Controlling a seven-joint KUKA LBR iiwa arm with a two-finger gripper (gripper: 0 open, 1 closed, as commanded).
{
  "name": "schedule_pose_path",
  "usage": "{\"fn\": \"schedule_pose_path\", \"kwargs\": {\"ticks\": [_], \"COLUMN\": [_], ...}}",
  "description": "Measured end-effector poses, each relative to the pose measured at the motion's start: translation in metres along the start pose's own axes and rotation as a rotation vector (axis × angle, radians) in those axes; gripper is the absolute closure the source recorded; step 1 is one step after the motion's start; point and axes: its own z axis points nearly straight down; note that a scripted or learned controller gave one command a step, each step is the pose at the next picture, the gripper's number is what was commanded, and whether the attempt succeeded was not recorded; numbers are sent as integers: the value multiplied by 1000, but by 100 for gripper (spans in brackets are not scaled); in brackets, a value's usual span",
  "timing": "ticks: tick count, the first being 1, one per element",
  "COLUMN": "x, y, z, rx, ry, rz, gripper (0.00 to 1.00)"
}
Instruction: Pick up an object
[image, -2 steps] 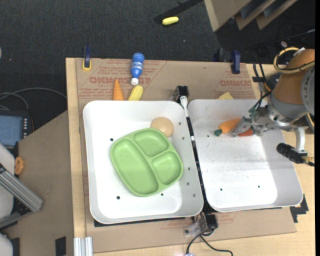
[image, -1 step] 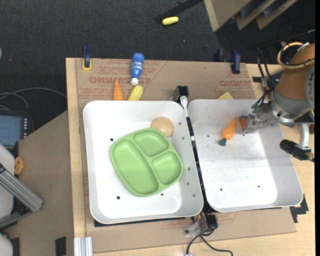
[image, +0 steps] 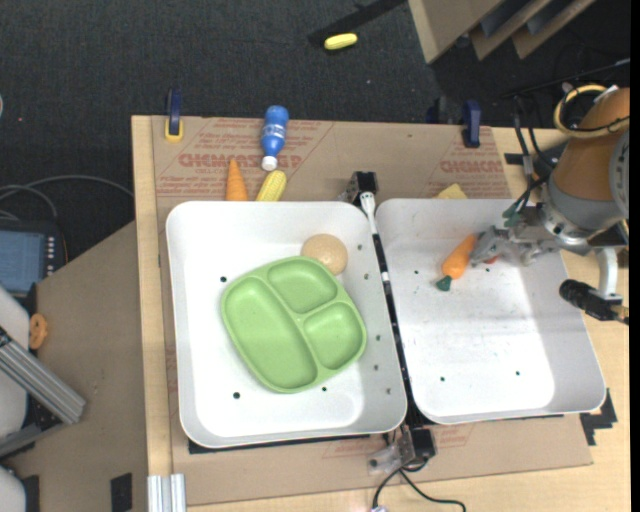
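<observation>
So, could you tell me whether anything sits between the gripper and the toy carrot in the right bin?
Nothing visible does. The gripper is right beside the toy carrot, near its orange end, and bare floor of the right bin lies around them.

Dark carpet floor (image: 150, 50), brown bench board (image: 330, 150), grey cables (image: 60, 190) at left

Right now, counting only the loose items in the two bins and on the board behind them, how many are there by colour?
Orange: 2, carrot in right bin, carrot on board
Yellow: 1, corn
Blue and white: 1, bottle
Green: 1, divided plate
Tan: 1, round item
Total: 6
</observation>
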Motion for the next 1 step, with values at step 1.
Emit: {"fn": "schedule_pose_path", "kwargs": {"ticks": [1], "x": [-10], "y": [-21], "z": [-59], "rx": [-4], "ry": [-2], "rz": [2], "gripper": [0]}}
